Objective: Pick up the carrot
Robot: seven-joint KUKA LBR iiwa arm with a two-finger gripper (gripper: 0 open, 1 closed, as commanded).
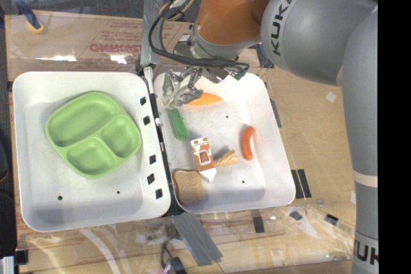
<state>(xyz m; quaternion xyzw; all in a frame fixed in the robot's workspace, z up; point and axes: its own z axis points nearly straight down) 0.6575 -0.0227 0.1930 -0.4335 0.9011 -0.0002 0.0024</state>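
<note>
The carrot (205, 99) is a small orange piece lying near the back of the right bin (273, 138), its length running left to right. My gripper (180, 89) hangs low over the bin's back left corner, right at the carrot's left end. The grey arm with its orange band reaches in from the upper right and hides the bin's back rim.
A green pod (178, 124), an orange-and-white carton (202, 153), a tan wedge (225, 158), a red sausage (247, 142) and a bread slice (189, 186) also lie in the right bin. The left bin (26, 157) holds a green divided plate (93, 133).
</note>
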